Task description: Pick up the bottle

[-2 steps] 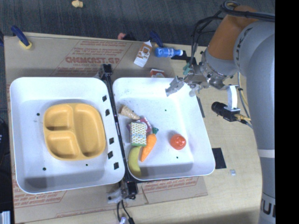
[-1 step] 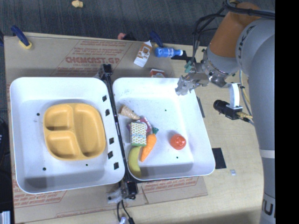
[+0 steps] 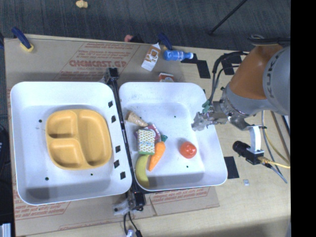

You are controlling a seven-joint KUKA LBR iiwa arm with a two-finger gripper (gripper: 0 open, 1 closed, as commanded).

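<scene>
Two white bins [image 3: 19, 147], one yellow divided plate [image 3: 78, 138], one carrot [image 3: 157, 155], one banana [image 3: 141, 171], one tomato [image 3: 187, 149], one blue bottle [image 3: 177, 56].

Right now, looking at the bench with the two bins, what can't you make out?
- Hand: too small and blurred.
- Blue bottle beyond the right bin: label unreadable, too small.
- Banana: upper end hidden under the carrot.
- Packet print: blurred.

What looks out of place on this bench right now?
The blue bottle lies on its side outside both bins, on the bench behind the right bin, while the gripper sits at that bin's right wall.
</scene>
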